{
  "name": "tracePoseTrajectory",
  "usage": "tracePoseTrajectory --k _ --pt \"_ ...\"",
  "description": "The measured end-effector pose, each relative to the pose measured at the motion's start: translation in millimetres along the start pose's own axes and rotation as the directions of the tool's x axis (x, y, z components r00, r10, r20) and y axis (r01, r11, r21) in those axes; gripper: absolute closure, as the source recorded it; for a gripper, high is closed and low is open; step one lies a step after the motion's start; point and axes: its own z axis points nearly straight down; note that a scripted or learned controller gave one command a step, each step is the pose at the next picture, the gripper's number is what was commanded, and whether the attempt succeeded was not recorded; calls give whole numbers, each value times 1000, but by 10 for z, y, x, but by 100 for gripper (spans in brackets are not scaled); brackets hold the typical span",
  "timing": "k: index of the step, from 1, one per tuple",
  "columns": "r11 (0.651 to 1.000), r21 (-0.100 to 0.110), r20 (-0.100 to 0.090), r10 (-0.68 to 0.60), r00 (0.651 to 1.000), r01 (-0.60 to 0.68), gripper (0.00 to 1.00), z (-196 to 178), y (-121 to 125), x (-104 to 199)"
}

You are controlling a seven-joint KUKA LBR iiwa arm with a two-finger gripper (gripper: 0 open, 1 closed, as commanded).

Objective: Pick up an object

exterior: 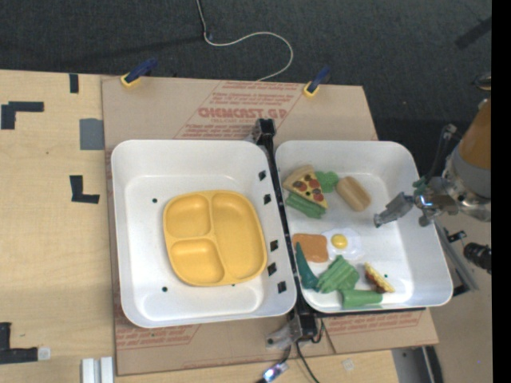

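The arm (471, 166) is seen entering from the right, its orange band at the frame's right margin and its grey wrist set over the right rim of the right bin (403, 154). The gripper (395, 212) is extended leftward and slightly downward over the bin's right-hand floor; a single dark finger tip is discernible near bare white floor, and whether the fingers are open or closed cannot be told. Nothing is seen between them. The toy food is gathered in the left and lower parts of the right bin, well apart from the gripper: a pizza slice (306, 185) by the divider, a green leafy piece (326, 182) beside it, a tan bread roll (354, 193) nearest the gripper, a green pod (304, 205) under the pizza slice, an orange-brown slab (312, 246), a fried egg (340, 242), a dark green strip (304, 268), a green vegetable cluster (339, 274), a green cylinder (361, 298) and a small yellow-and-brown piece (378, 278). A yellow three-compartment plate (214, 237) is recorded lying flat in the left bin (136, 162). Both bins are seated on a cardboard sheet (231, 110) held by two clamps at its far edge.
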Motion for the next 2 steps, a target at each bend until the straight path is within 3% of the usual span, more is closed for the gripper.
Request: tracePoseTrajectory --k 2 --pt "1000 -2 0 -1 1000 1 0 1171 -34 4"
